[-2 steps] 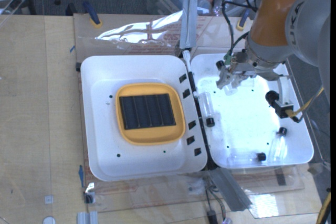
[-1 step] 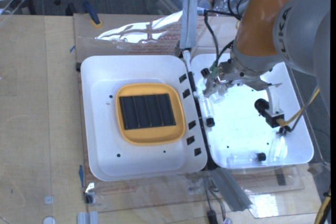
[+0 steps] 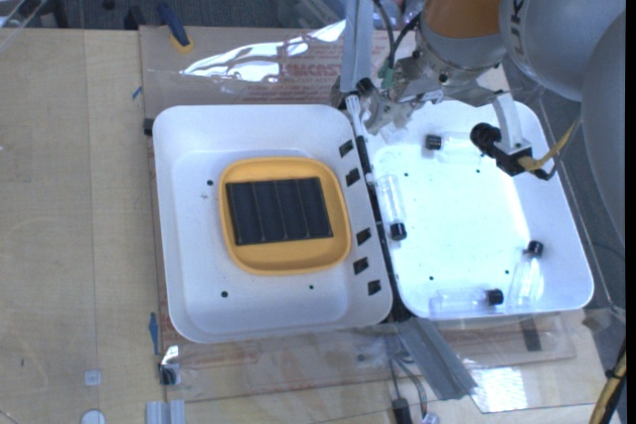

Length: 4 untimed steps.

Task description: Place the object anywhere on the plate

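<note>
My jaws hang over the far corner of the right bin (image 3: 556, 243), close against the wall it shares with the left bin (image 3: 189, 213). Cables and the wrist hide them, so I cannot tell whether they are spread or pressed together, and I see nothing between them. What I am meant to move is, I judge, one of the clear vials lying flat on the right bin's floor. The nearest vial (image 3: 386, 197) lies just in front of my jaws beside the shared wall, with its black cap (image 3: 397, 231) at the end away from me. A second vial (image 3: 528, 281) and a third vial (image 3: 459, 301) lie well apart from my jaws, toward the near side of the bin. The yellow plate (image 3: 283, 261) sits in the left bin, across the wall and toward the front from my jaws. A vial like this should be light, stiff and slick, quick to roll or squirt out of a pinch. I would take it across the middle of its barrel, squarely, and press gently.
</note>
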Each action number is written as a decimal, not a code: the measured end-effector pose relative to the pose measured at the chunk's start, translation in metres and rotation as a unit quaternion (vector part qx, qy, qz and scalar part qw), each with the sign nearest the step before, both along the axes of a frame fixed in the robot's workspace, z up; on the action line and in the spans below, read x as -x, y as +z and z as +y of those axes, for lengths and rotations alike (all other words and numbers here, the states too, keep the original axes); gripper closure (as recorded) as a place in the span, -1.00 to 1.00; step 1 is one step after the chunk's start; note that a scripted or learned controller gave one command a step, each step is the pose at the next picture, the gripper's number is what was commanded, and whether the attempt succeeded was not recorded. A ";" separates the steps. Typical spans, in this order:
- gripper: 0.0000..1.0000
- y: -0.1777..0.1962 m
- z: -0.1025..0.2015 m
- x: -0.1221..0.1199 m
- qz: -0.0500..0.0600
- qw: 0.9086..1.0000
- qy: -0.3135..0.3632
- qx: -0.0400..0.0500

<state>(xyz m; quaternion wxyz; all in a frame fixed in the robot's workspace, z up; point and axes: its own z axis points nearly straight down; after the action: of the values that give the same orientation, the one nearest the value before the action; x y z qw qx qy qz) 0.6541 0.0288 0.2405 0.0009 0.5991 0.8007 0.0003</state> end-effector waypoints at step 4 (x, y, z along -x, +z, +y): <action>-1.00 -0.046 -0.120 -0.013 -0.002 0.984 0.179 0.001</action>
<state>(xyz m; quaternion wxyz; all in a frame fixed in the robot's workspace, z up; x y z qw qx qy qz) 0.6673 -0.0911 0.1949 0.0028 0.4463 0.8949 0.0008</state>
